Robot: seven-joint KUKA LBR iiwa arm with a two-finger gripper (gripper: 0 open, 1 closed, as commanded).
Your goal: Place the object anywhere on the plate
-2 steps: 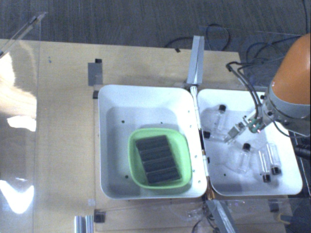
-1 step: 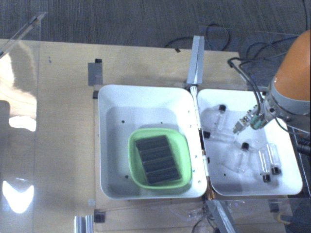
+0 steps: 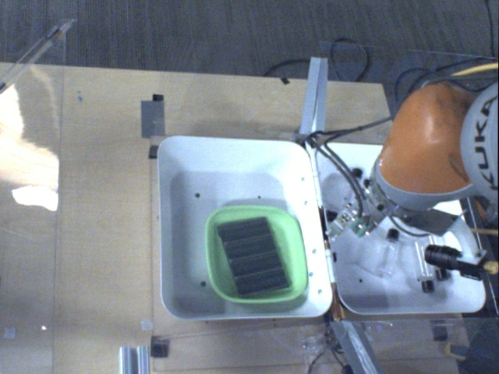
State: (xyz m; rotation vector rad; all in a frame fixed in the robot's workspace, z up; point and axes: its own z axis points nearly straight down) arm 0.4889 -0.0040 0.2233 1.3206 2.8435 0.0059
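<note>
Two shallow white bins sit side by side on a pale wooden desk point(image 3: 86, 232). The left bin point(image 3: 179, 209) lies near the centre of the view; the right bin point(image 3: 366, 298) touches it at 3 o'clock. A grey metal post point(image 3: 315, 96) rises at 12 o'clock from the seam where they meet. Black cables point(image 3: 343, 57) loop beyond the desk's far edge, over dark grey carpet point(image 3: 195, 14). A small grey bracket point(image 3: 153, 118) stands at 10 o'clock from the left bin.
</note>
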